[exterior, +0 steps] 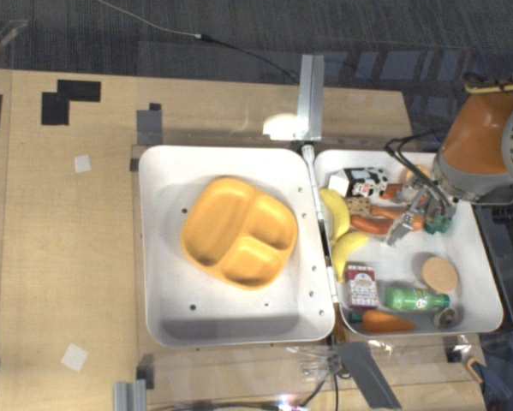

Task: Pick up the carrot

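While the arm reaches in from the right edge of the frame, its gripper (413,215) hangs low over the upper part of the right bin (487,294), above the hot dog (372,223); whether the fingers are spread or clenched, I cannot tell. The carrot (388,321) lies at the bin's lower edge, just below the green bottle (417,299), well apart from the gripper. The yellow divided plate (238,231) sits alone in the left bin (166,315).
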{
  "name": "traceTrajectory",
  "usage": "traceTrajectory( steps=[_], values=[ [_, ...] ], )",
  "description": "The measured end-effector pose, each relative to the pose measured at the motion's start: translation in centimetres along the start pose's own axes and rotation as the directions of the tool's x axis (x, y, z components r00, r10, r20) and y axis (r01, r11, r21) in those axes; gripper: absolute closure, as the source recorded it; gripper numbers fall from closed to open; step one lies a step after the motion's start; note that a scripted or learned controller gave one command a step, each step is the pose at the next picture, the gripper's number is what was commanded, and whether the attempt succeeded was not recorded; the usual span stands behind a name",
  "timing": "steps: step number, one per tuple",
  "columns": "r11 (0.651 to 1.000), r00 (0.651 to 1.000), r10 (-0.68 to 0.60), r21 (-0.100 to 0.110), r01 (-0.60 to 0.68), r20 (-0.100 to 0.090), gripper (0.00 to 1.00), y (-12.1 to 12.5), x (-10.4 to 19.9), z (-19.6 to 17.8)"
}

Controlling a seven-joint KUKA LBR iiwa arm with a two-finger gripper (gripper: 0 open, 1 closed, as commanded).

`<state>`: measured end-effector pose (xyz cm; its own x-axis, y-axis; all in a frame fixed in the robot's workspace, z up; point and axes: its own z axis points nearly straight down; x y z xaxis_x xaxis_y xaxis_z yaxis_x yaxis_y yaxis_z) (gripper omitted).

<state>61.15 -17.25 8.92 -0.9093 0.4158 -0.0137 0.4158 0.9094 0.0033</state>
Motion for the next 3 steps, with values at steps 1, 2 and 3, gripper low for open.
traceTrajectory(
  steps=[1,2,3],
  values=[
    [0.994,0.994,0.111,0.0,-0.111,-0.003,0.0,2.6,0.2,0.1],
    [0.995,0.995,0.104,-0.003,-0.104,0.005,1.0,2.8,-0.1,-1.3],
    [0.946,0.946,0.324,0.003,-0.324,-0.004,1.0,-1.1,0.2,-6.5]
  ],
)
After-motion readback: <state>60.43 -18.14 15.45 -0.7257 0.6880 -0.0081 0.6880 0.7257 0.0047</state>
